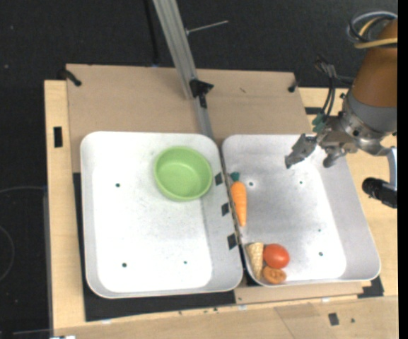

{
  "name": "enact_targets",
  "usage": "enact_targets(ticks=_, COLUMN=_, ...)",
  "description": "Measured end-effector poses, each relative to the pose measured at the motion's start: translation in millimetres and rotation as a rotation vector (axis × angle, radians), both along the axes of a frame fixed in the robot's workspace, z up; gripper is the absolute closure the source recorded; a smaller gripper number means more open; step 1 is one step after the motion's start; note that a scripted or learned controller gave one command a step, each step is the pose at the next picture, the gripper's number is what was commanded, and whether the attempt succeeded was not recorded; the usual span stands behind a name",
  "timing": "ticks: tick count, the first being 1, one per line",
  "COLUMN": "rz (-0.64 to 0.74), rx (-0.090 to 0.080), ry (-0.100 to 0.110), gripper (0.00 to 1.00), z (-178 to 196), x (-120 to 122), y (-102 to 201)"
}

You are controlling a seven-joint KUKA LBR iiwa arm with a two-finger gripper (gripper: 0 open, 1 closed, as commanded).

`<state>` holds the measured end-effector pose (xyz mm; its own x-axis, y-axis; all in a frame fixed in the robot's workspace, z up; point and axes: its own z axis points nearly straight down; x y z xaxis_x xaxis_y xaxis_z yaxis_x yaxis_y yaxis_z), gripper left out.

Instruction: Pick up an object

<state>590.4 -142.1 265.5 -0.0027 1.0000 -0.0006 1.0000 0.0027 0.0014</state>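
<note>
An orange carrot point(238, 202) lies along the left wall of the right bin point(331, 217). In that bin's front left corner sit a red tomato point(276, 255), a tan piece of bread point(255, 253) and a small brown item point(274, 275). A green bowl point(182, 174) stands in the left bin point(119, 217), toward its back right. My gripper point(311, 152) hangs over the back right part of the right bin, open, with nothing between its fingers. It is well apart from the carrot and the tomato.
A metal pole point(179, 44) slants up from the back between the two bins. The brown bench board point(246, 101) lies behind the bins. A dark part point(379, 191) of the arm juts out past the right bin's right rim.
</note>
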Motion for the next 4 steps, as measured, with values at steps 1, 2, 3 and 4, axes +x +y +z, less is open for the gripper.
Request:
enact_targets(ticks=1, rz=-0.001, rx=0.0, ry=0.0, gripper=0.0, z=0, x=0, y=0)
enact_targets(ticks=2, rz=-0.003, rx=0.0, ry=0.007, gripper=0.0, z=-63, x=0, y=-3)
enact_targets(ticks=3, rz=-0.005, rx=0.0, ry=0.007, gripper=0.0, z=-126, x=2, y=-3)
enact_targets(ticks=4, rz=-0.005, rx=-0.001, ry=0.005, gripper=0.0, z=-167, x=1, y=-5)
